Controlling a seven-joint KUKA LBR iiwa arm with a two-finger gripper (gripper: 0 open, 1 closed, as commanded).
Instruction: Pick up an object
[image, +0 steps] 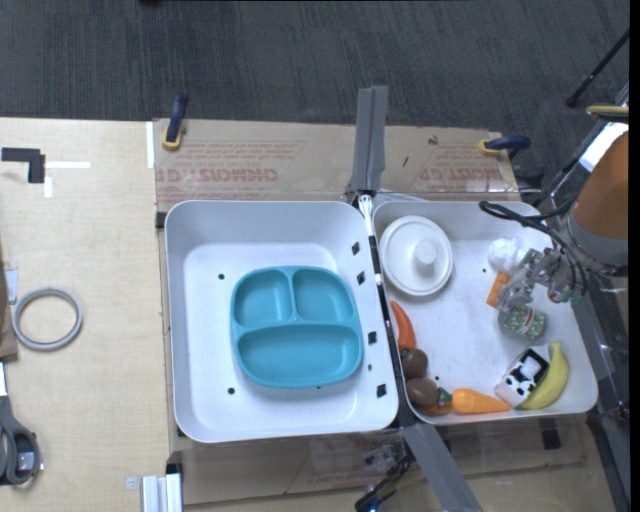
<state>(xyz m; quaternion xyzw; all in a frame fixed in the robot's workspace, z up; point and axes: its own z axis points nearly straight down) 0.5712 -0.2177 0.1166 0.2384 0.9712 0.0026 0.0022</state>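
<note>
Pale wood surface (80, 400) over dark carpet, two white bins, left bin (190, 390) with teal divided plate (297, 326), right bin (460, 340) with white lid, banana (553, 378) at near right corner, long axis running near-to-far, claw (525, 290) low over green-white object, finger state unclear.

On my feed the arm (606, 205) shows a rounded orange band above grey housing near the wrist. Black cables (515, 212) loop loosely along it. The pincer (527, 285) is bare grey metal, an open skeletal assembly with small fittings; finer detail is blurred.
</note>
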